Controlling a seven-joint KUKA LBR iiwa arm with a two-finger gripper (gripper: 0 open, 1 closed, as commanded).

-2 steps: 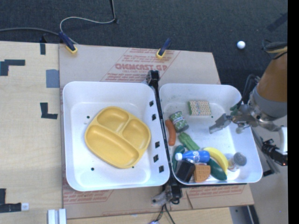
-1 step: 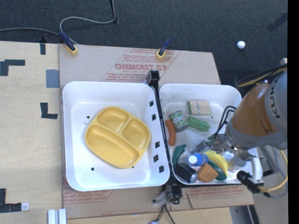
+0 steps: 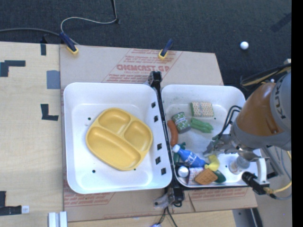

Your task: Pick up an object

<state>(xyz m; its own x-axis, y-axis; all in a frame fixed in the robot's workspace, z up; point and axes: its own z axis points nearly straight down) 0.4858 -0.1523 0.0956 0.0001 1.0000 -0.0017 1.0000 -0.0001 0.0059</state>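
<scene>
Both shallow plastic bins point(image 3: 71, 141) are plain white. The left bin contains a yellow three-compartment plastic tray point(image 3: 119, 138). The right bin contains a sponge block with a green edge and a beige speckled face point(image 3: 202, 109), a solid green pepper-shaped toy point(image 3: 202, 125), a red-orange sausage-shaped toy point(image 3: 172, 132), a blue bottle with a white cap point(image 3: 188, 156) and a tan waffle-patterned cracker point(image 3: 205, 177). The cardboard sheet point(image 3: 142, 65) is brown with red lettering. The arm's band point(image 3: 258, 112) is orange.

The arm point(image 3: 265, 117) is grey with a broad orange band and a thin black cable.
</scene>
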